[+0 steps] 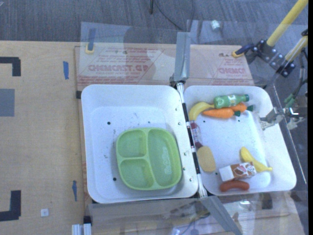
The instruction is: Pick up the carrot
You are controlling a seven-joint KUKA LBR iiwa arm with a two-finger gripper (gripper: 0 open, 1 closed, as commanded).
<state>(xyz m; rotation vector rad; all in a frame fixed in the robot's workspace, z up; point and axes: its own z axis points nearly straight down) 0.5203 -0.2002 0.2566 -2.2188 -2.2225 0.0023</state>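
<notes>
Two shallow white bins side by side: left bin [93,102] with a light green three-compartment plastic plate [146,158] sitting in it, right bin [284,168] full of toy food. Orange carrot with green top [218,113] lying crosswise near the far wall of the right bin, just under a green plastic bottle [231,100], pointed end right beside a yellow banana [197,109]. Closer in: tan oval potato-looking piece [207,159], second yellow banana [255,161], small red-and-white carton [238,171], red sausage [234,185]. Claw state: honestly can't tell.
</notes>
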